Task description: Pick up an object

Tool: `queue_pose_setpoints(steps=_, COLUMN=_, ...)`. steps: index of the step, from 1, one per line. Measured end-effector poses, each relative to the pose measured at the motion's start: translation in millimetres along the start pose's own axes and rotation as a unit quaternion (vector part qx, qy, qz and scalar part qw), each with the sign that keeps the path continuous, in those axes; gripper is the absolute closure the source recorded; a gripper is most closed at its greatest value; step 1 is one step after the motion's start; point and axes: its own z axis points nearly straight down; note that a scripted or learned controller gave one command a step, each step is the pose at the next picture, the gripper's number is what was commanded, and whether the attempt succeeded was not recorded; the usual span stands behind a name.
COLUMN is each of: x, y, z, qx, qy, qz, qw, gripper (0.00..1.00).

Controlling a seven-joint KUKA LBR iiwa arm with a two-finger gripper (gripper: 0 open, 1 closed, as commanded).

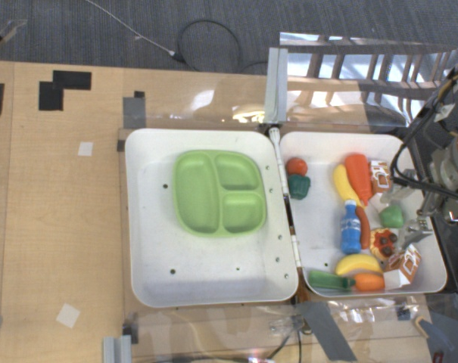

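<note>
Bench top [54, 225]: light wood-grain laminate, matt, with a glossy clear sheet [206, 104] catching glare behind the bins. Both bins, left [149, 271] and right [319, 225], look like smooth white plastic with a soft sheen; the green divided plate [217, 193] is smooth matt plastic. Toy food reads as plastic, e.g. the banana [357, 263] and carrot [358, 174], while the blue bottle [350, 229] looks glossy; the floor [138, 13] is rough grey carpet.
</note>
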Motion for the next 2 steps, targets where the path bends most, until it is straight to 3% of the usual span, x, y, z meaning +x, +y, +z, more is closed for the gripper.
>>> queue_pose_setpoints(steps=1, x=-29, y=30, z=109, qx=-0.002, qy=0.005, qz=-0.031, qw=0.9995, gripper=0.0)
queue_pose_setpoints(steps=2, x=-37, y=28, z=158, qx=0.0, qy=-0.004, qz=-0.014, qw=0.9999, gripper=0.0)
